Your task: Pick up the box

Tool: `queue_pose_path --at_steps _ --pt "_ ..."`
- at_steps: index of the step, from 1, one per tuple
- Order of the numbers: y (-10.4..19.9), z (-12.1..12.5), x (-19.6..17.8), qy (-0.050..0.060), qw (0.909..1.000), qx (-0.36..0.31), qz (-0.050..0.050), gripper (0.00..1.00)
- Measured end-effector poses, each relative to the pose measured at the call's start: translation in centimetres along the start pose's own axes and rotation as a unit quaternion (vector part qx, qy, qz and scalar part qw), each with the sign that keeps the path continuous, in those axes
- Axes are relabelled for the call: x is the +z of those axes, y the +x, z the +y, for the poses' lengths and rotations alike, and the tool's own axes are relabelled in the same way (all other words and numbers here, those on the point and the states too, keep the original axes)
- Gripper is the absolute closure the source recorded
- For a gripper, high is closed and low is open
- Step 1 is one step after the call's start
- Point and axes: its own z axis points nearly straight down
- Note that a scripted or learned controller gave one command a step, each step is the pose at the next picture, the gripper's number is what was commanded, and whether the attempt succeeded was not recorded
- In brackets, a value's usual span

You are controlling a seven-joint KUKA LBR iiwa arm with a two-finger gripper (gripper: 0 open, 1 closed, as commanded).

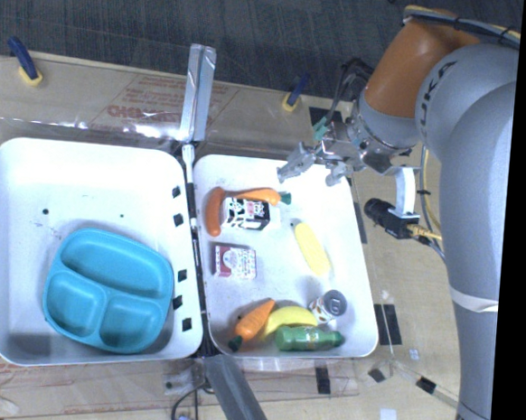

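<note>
Two small boxes lie in the right bin (pixel 355 248). One is a black and white carton (pixel 245 213) near the bin's upper left. The other is a flat maroon and pink box (pixel 234 262) just below it. My gripper (pixel 312 170) hangs over the bin's far edge, up and to the right of the carton. Its fingers are spread open with nothing between them. Neither box touches the gripper.
Around the boxes lie an orange carrot (pixel 262 195), a red sausage (pixel 213 211), a yellow corn-like piece (pixel 312 247), a small can (pixel 333 303), another carrot (pixel 254 319), a banana (pixel 291 317) and a green cucumber (pixel 310 340). A blue divided tray (pixel 107 289) sits in the left bin (pixel 31 168).
</note>
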Motion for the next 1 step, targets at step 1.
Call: queue_pose_path --at_steps 1 --pt "3.85 -1.75 11.18 -0.010 0.9992 0.038 -0.001 0.00"
